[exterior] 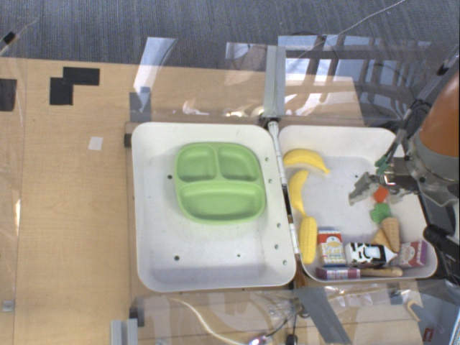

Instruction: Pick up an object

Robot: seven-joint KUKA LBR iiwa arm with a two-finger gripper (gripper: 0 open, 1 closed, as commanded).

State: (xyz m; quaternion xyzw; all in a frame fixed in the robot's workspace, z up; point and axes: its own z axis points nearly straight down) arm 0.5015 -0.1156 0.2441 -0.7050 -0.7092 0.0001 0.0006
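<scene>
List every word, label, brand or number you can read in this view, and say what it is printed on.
None can be read.
Small red and white carton: printed front, too blurred to read.
Black and white cow-patterned box: pattern alone, no legible text.
Pink and white carton: print too small.
Purple tube: label too small.

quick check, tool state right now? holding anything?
Tool: over the right bin; open or shut cannot be told, and nothing visibly held.
</scene>
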